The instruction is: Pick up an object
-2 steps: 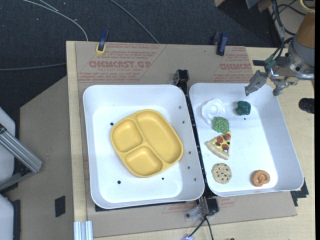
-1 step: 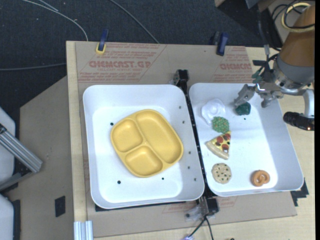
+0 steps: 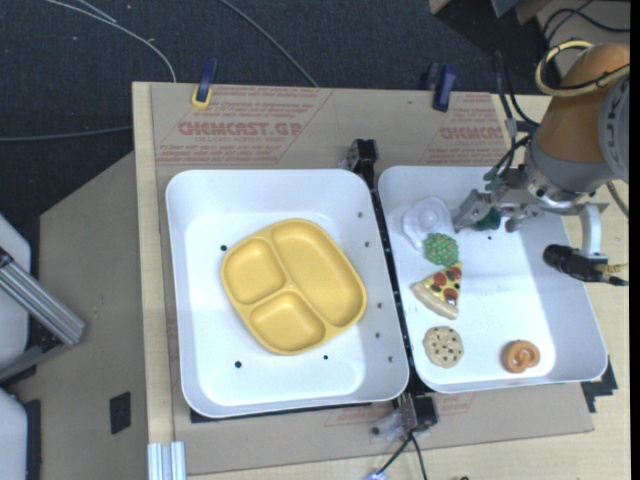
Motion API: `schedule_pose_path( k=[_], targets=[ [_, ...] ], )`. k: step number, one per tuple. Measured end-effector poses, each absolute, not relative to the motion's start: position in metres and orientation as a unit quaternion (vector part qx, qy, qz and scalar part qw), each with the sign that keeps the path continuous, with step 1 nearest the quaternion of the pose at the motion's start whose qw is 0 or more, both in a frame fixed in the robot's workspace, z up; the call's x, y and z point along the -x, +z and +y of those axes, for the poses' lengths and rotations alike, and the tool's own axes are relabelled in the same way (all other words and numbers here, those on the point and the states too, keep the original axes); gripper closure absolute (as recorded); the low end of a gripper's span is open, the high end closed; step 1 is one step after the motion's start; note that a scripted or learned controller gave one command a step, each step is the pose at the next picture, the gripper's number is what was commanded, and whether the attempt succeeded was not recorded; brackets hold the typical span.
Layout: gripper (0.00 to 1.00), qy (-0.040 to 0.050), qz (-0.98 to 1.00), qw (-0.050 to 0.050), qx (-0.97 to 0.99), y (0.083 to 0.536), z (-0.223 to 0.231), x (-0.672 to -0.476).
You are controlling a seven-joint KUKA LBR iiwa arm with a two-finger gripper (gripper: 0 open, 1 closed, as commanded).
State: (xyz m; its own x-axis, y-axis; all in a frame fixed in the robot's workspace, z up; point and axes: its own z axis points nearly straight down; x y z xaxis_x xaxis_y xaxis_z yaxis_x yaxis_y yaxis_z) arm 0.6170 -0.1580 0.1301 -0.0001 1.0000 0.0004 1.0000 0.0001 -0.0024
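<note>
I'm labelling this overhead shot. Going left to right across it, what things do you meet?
Yellow divided tray in the left bin → cookie → donut → pincer lies further back, over the right bin.

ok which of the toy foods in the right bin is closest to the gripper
The green broccoli, just below-left of the gripper; pizza slice, cookie and donut lie farther down.

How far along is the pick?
Done: the gripper is low over the right bin, beside the clear cup. In hand: nothing visibly held. Left: grasp and lift; broccoli, pizza, cookie and donut lie untouched.
</note>
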Motion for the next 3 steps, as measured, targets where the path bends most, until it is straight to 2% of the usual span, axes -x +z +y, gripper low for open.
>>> schedule_pose_path(
  k=[1,2,3],
  targets=[
    [0.00,-0.0005,-0.707,0.000,0.707,0.085,-0.158,-0.618],
    [1.00,-0.0005,-0.707,-0.001,0.707,0.096,-0.158,-0.618],
    [1.00,-0.0018,-0.707,-0.004,0.707,0.152,-0.159,-0.621]
  ],
)
